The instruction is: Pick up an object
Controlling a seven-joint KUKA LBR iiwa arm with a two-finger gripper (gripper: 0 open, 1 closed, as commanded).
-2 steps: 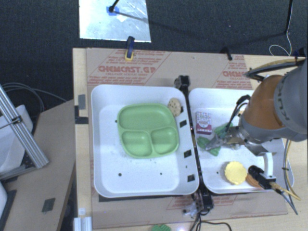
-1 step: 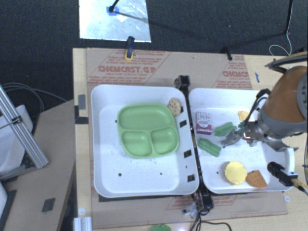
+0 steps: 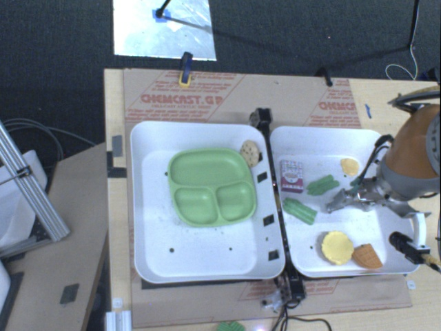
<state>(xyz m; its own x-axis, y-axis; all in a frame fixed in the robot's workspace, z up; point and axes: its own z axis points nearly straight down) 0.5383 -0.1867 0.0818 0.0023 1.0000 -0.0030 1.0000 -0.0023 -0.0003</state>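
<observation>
The gripper (image 3: 335, 203) hovers low in the right bin (image 3: 310, 138), just beside the green bean (image 3: 322, 184), seemingly lining up a grab; whether it is clenched, I cannot tell.

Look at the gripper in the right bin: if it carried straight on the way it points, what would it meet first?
The gripper points left, toward the view's lower left. It would likely meet the green cucumber-like piece first, though its height above the bin floor is unclear.
</observation>
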